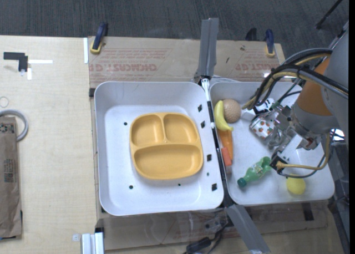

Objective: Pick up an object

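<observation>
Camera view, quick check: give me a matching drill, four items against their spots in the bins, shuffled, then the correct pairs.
Items:
1. yellow divided plate
2. banana
3. green bottle
4. lemon

Places:
A. right bin, near corner by the arm
B. left bin, middle
C. right bin, far end by the divider
D. right bin, lying slanted toward its near edge

Pairs: 1-B, 2-C, 3-D, 4-A

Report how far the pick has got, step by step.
Done: the arm has reached into the right bin, and the gripper sits low among the objects. In hand: nothing visibly; its fingers are hidden in clutter. Left: grasping and lifting. The green bottle, lemon, banana and carrot all lie on the bin floor. The yellow plate lies in the left bin.
</observation>
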Tool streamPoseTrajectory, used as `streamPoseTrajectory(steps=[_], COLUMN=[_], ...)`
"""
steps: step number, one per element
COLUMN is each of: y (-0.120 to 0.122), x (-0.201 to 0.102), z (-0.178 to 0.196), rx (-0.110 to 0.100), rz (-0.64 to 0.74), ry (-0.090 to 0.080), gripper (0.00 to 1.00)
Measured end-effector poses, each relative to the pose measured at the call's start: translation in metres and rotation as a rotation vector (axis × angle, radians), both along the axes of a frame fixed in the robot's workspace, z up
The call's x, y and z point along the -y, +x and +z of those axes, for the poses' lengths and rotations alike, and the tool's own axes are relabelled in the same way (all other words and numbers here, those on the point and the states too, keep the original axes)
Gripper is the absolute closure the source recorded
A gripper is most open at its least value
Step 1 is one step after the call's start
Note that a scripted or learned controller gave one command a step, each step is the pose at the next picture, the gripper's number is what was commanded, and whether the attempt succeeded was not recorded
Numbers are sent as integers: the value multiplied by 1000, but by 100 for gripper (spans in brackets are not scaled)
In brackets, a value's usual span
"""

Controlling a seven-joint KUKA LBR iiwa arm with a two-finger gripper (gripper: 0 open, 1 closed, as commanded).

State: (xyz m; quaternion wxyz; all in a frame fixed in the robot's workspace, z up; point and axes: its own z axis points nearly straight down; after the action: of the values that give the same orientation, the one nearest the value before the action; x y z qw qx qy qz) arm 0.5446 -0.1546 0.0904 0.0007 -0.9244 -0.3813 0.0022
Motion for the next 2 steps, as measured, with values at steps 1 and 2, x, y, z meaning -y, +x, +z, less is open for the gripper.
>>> streamPoseTrajectory(steps=[1,2], y=[56,24], x=[32,-1], z=[112,108], rx=[2,0], rz=[-100,-5], ry=[-2,-1], gripper=[100,100])
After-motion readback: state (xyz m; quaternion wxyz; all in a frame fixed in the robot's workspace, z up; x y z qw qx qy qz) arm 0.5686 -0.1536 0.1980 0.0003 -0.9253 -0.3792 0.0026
